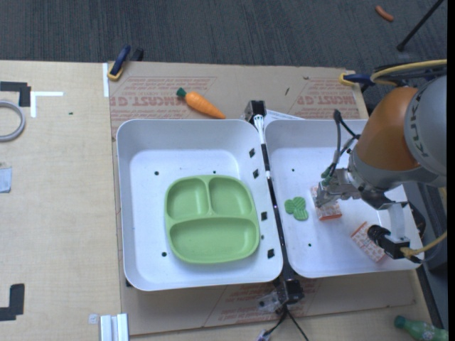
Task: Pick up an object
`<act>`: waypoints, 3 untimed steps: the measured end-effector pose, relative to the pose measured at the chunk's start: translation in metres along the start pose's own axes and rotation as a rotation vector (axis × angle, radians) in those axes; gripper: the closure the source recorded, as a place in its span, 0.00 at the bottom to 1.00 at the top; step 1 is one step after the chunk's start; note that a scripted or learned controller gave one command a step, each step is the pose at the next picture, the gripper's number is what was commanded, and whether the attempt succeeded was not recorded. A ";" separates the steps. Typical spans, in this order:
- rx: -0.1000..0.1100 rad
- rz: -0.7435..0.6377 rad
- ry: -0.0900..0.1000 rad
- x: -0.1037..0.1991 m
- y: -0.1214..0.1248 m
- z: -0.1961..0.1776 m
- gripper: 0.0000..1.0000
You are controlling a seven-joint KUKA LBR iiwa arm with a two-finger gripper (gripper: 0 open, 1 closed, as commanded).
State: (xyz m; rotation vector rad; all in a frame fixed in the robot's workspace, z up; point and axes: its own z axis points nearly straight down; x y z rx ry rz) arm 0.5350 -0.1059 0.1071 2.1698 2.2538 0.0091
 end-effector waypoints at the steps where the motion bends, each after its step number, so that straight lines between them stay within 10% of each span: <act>1: 0.002 -0.001 0.000 0.000 0.000 0.001 0.00; 2: 0.001 0.001 0.000 0.000 0.000 -0.009 1.00; 3: 0.001 0.000 0.000 0.000 0.000 -0.009 0.00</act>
